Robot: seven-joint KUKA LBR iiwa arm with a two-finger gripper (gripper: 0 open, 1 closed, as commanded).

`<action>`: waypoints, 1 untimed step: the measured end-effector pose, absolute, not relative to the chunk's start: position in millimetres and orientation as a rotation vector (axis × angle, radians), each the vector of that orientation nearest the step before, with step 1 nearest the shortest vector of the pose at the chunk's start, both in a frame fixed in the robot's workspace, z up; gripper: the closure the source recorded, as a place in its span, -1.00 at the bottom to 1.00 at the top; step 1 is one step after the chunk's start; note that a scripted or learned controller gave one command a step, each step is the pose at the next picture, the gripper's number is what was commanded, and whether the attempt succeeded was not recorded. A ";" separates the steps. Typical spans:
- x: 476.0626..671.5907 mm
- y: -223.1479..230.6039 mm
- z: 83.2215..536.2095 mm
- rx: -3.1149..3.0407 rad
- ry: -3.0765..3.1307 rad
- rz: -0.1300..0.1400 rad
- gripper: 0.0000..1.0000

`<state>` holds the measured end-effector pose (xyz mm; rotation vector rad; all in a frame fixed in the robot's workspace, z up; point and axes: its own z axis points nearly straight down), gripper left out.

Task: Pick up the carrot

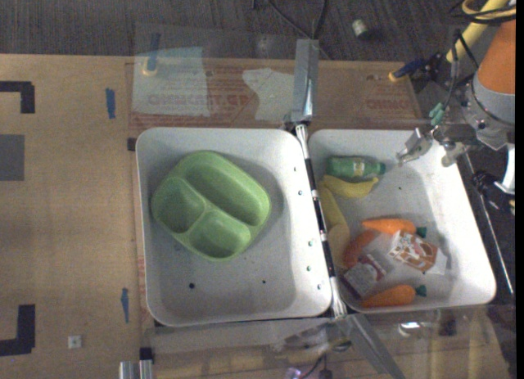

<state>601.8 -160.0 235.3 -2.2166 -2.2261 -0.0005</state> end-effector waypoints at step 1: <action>606.4 -174.4 87.7 -1.872 -2.530 -0.004 -1.00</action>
